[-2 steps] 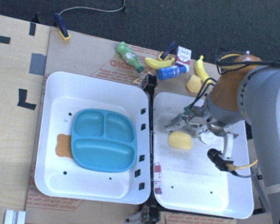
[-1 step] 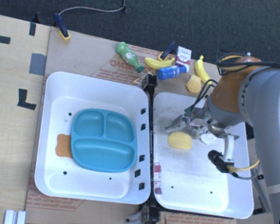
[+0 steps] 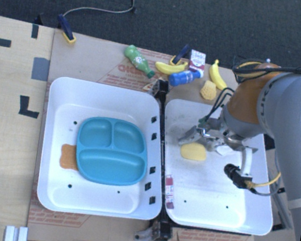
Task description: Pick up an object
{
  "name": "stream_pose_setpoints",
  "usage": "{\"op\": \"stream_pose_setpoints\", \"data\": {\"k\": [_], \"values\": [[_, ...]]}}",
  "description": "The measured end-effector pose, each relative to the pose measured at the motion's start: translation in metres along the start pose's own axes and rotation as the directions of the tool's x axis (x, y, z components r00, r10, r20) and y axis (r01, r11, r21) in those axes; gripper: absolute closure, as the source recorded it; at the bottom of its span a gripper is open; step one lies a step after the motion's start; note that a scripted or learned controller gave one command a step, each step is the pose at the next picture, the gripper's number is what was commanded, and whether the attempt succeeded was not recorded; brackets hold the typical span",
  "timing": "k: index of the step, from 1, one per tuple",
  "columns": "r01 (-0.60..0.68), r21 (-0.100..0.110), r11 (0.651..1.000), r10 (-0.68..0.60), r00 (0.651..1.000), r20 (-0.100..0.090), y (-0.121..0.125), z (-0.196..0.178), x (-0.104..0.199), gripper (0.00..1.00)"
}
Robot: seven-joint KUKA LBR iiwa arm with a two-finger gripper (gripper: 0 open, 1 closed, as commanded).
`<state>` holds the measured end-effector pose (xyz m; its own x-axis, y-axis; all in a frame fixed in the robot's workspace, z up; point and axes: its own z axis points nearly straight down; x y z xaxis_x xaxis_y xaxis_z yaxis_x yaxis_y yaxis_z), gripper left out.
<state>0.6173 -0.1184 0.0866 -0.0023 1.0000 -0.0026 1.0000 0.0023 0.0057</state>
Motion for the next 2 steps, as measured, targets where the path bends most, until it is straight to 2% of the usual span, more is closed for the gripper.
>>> {"op": "stream_pose_setpoints", "data": {"k": [1,2], "values": [[-0.002,0.000,1.000,0.002,1.000,0.001,-0.014,0.000,0.004,0.00],[0.000,0.002,1.000,0.000,1.000,-0.001,0.052,0.001,0.001,0.00]]}}
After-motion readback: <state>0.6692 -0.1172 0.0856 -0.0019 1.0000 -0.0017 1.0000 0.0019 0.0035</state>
